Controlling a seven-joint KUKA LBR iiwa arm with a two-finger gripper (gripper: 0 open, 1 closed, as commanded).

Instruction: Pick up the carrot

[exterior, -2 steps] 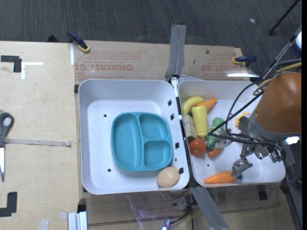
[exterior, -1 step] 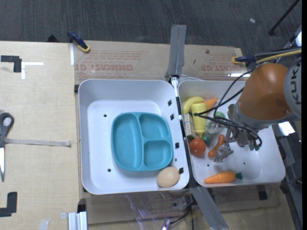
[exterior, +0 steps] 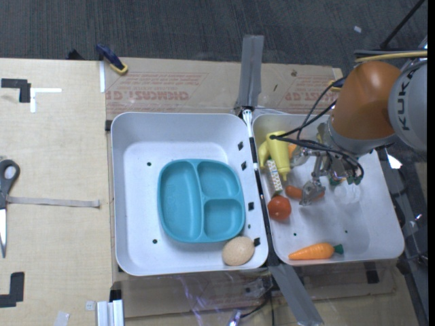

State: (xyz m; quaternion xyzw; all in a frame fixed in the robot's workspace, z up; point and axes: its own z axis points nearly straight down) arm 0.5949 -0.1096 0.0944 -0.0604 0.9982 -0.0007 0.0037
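A pale wooden bench point(exterior: 54, 155) under a dark carpeted floor carries the scene, with scissors point(exterior: 7, 182) lying at its far left edge and a sheet of cardboard point(exterior: 170, 83) tucked behind the two bins. The left bin point(exterior: 129, 141) holds a blue divided tray point(exterior: 202, 200) and, near its front right corner, a beige egg point(exterior: 238, 251). In the right bin point(exterior: 380, 240), a banana point(exterior: 279, 156) and a red tomato point(exterior: 279, 208) sit along the left wall, and the carrot point(exterior: 312, 252) lies on its side by the front wall, green end to the right. The gripper point(exterior: 314, 192) hangs above the middle of this bin, apart from the carrot; whether its jaws are spread or pressed together cannot be told from here. A good grasp would likely mean moving toward the front wall, turning the fingers across the carrot's thick middle, and descending without grazing the rim.
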